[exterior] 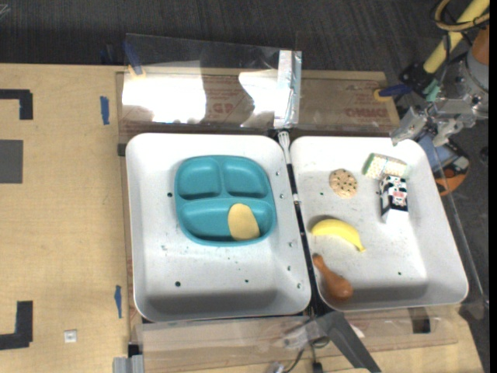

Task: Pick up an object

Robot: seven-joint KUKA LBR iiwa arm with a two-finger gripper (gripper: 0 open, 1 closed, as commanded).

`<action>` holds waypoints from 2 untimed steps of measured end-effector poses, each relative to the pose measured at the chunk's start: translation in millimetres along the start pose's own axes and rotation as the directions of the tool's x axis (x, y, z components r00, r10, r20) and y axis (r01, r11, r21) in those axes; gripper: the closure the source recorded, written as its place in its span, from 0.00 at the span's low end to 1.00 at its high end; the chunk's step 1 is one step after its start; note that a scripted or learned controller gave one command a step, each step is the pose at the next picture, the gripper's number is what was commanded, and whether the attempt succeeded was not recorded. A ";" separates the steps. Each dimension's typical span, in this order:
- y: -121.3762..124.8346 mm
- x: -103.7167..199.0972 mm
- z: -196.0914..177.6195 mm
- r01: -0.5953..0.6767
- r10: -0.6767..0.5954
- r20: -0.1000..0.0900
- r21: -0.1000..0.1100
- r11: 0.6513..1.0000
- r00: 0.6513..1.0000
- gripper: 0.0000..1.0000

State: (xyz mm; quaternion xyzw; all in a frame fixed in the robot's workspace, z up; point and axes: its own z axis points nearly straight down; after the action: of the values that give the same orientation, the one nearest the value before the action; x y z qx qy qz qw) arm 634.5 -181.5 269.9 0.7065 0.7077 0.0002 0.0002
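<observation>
The right bin (435,274) holds a round tan cookie (342,183), a small green and white packet (384,165), a black and white carton (394,195), a yellow banana (338,233) and a brown drumstick-shaped piece (332,280) at its front left corner. In the left bin (155,286) lies a teal divided plate (210,193) with a yellow oval piece (243,221) in its front right compartment. My gripper (429,122) hovers beyond the right bin's back right corner, outside the rim, with nothing visibly held.
A clear plastic sheet with a shiny strip (289,88) stands behind the bins. Yellow and blue cabling (458,14) hangs at the arm's top right. The wooden bench (54,231) stretches to the left.
</observation>
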 end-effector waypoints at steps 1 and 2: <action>-21.6 -8.9 140.6 0.067 -0.067 0.003 -0.004 0.998 0.998 0.00; -12.6 -27.8 180.4 0.007 -0.007 -0.014 -0.011 1.000 1.000 0.00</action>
State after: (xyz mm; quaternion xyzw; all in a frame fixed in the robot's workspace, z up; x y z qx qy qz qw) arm 622.1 -209.3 89.5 0.7039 0.7102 0.0090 -0.0011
